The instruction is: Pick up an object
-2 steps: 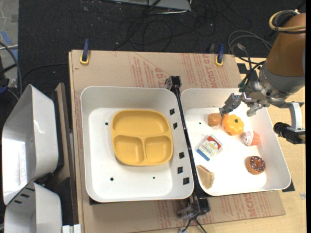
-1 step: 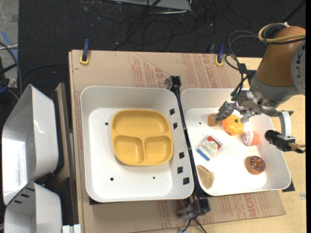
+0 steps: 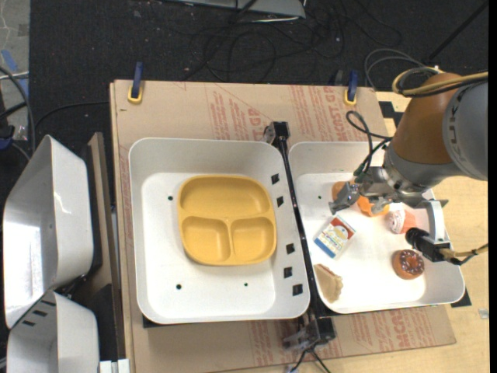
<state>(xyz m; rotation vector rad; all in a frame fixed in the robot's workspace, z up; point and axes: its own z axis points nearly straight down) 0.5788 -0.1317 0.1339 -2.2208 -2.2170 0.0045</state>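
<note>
One yellow tray (image 3: 227,228) sits mid left bin (image 3: 147,208); the right bin (image 3: 443,290) holds one carton (image 3: 335,237), one donut (image 3: 408,263), a tan piece (image 3: 329,283); the gripper (image 3: 359,198) hovers over something orange (image 3: 363,203), possibly touching, jaw state unclear.

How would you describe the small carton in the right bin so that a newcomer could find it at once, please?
Start at the right bin, where the arm reaches in. Near its left side, close to the divider between the bins, a small carton lies flat and turned at an angle. It is the one boxy item there, white with red and blue printing, unlike the round brown doughnut and the tan slice below it.
</note>
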